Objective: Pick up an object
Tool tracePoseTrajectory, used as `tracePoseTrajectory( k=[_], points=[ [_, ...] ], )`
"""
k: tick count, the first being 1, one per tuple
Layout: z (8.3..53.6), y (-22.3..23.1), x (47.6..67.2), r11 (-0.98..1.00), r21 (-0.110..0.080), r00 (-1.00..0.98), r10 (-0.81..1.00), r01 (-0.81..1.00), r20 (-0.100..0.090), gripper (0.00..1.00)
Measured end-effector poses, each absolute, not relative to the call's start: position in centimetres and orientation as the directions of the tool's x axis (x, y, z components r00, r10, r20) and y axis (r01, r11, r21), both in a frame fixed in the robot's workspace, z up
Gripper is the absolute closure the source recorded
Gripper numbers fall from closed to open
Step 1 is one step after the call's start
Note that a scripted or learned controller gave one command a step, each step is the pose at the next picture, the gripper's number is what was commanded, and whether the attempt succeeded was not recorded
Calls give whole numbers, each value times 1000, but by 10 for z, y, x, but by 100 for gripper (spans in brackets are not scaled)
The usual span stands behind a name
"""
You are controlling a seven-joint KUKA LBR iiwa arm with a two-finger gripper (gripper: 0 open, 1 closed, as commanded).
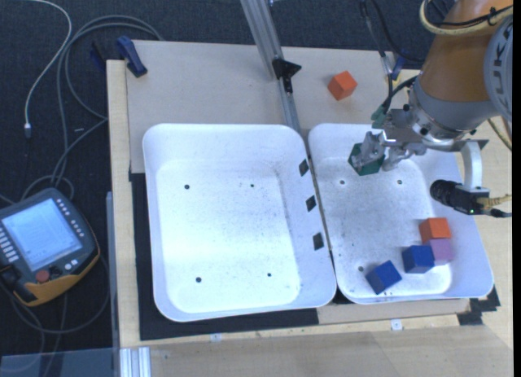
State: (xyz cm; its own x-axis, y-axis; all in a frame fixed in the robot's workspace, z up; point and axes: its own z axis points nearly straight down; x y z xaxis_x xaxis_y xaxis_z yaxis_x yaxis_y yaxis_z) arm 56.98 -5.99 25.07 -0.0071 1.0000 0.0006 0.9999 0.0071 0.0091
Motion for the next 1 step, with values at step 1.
tracePoseTrajectory(
  k=[1],
  points=[
    [278, 36, 570, 9, 3, -9, 1000, 1000, 4, 100]
  ],
)
